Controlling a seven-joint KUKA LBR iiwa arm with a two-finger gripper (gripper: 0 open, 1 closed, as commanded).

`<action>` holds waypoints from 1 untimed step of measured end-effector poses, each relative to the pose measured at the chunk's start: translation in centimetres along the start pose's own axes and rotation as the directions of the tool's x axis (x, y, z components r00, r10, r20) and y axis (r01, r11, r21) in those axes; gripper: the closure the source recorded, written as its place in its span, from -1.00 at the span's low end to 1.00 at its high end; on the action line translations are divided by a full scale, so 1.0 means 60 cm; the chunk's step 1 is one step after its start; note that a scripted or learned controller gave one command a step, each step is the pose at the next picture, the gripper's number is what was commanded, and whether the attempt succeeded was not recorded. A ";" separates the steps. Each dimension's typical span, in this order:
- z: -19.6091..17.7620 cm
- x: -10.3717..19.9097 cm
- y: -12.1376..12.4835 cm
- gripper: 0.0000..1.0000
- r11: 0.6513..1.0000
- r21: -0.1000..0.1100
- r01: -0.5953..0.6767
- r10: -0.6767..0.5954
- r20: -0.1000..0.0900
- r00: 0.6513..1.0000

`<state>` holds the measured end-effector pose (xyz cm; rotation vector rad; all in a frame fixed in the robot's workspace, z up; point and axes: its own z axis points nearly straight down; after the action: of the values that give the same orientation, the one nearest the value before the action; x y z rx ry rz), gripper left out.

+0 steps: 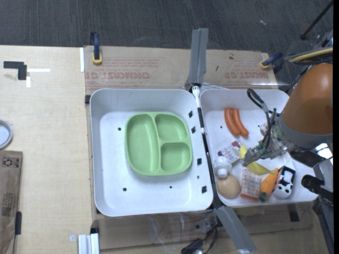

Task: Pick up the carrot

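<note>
Orange carrot lying in the right bin, gripper just above a banana beside it, finger state impossible to tell, green divided plate in the left bin.

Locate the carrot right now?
In the right bin, near its front right corner: the carrot lies between the snack packet and the black-and-white toy, just below the banana.

One camera sits high above the pale wooden bench and looks down at a slant. It is far enough back to take in both shallow white bins, the left bin and the right bin. The grey arm with the orange band comes in from the right side.
</note>
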<state>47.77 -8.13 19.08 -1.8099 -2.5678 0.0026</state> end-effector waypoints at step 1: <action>-0.014 -0.043 -0.017 1.00 0.824 0.003 -0.566 0.566 0.001 0.824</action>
<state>47.70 -10.89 19.93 -2.4885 -1.9154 0.0060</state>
